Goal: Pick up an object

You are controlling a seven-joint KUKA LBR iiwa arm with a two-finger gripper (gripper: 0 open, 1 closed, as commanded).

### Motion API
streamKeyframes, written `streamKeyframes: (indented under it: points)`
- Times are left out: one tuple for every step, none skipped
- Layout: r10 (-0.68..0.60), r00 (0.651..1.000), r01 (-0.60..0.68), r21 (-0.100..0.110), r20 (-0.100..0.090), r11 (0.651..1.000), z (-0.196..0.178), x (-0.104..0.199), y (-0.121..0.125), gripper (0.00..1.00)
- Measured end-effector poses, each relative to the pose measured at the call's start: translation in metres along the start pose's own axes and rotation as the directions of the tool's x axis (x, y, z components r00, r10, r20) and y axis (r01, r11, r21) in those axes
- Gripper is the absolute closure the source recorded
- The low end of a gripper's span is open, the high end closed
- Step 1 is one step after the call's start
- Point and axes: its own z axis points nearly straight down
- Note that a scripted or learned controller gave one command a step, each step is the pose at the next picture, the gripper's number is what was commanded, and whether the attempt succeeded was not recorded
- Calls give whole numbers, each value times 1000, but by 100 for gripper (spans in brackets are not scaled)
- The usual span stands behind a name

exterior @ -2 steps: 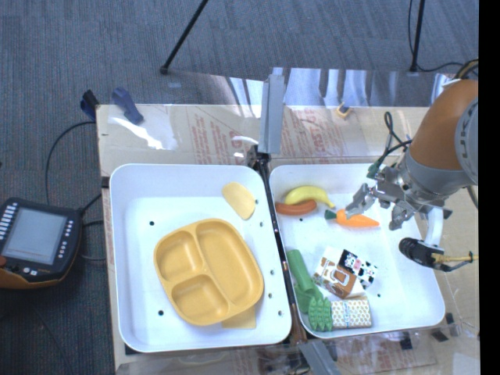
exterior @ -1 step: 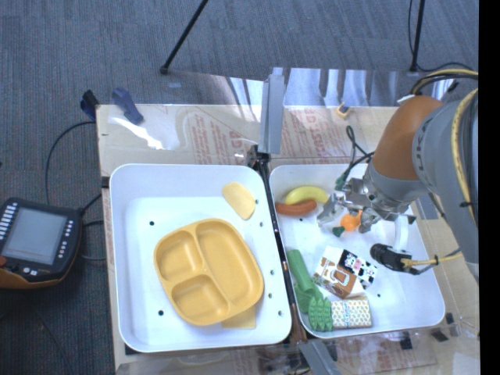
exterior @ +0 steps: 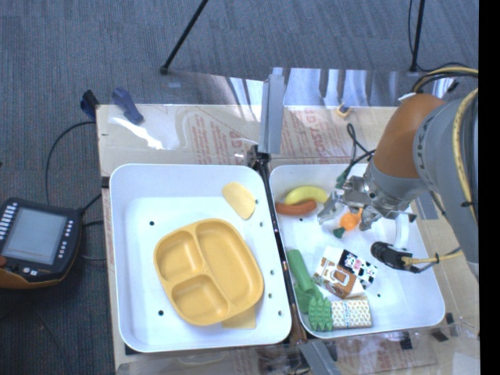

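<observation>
Camera view: arm comes in from the right and is down over the upper middle of the right bin. Tool sits low in that bin, right on a small orange carrot with a green end. The carrot is touching or just under the tool tip and partly covered by it. Can't tell whether the tool is open, closed or gripping the carrot. Just left of the tool, a banana and a red-orange sausage lie side by side, touching, near the bin's back-left corner. A green brush runs along the left wall toward the front. A cow-print box lies mid-bin, in front of the tool, and a patterned box lies at the front edge next to the brush head. The left bin holds a yellow divided plate in the centre, with a pale yellow block near the back-right corner, apart from the plate. Both bins sit side by side on the surface.
</observation>
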Motion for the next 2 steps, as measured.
streamKeyframes:
  points:
    - [-57, 998, 57, 0, 0, 998, 6, -15, -4, 0]
    - [-58, 998, 58, 2, -1, 998, -3, -13, -4, 100]
